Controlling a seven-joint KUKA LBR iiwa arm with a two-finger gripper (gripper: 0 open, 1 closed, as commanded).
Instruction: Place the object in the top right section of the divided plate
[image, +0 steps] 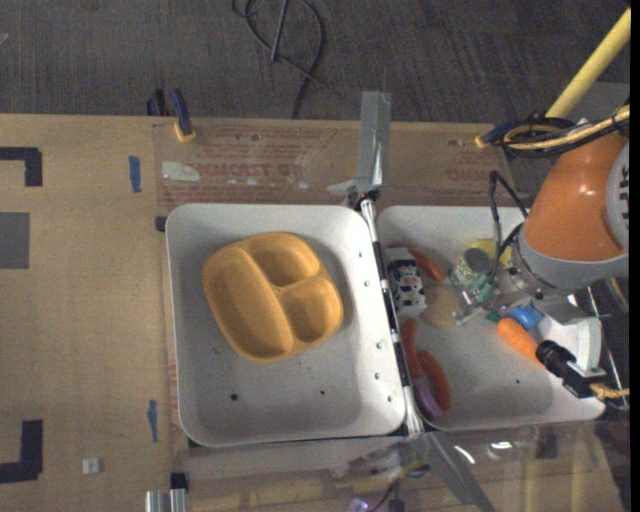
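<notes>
The bench carried 2 white bins side by side. In the left bin (200, 400) lay a yellow divided plate (272, 295), nearer the bin's far edge than its near one, with 3 sections: 1 large along its left side and 2 smaller on its right.

The right bin (490, 395) held a clutter of small things. A white block with dark marks (406, 284) sat against its left wall, with a thin red piece (429, 264) just beyond it. A tan roundish object (440, 313) lay near the bin's middle. A carrot (518, 339) lay toward the right edge, a blue thing (527, 318) touching it. Long red pieces (434, 378) ran along the left wall down to the near left corner, over something purple (428, 403).

The arm (575, 215) hung over the right bin's far right corner, and the gripper (478, 300) reached down just right of the tan object. Whether it was released or clenched could not be told.
</notes>
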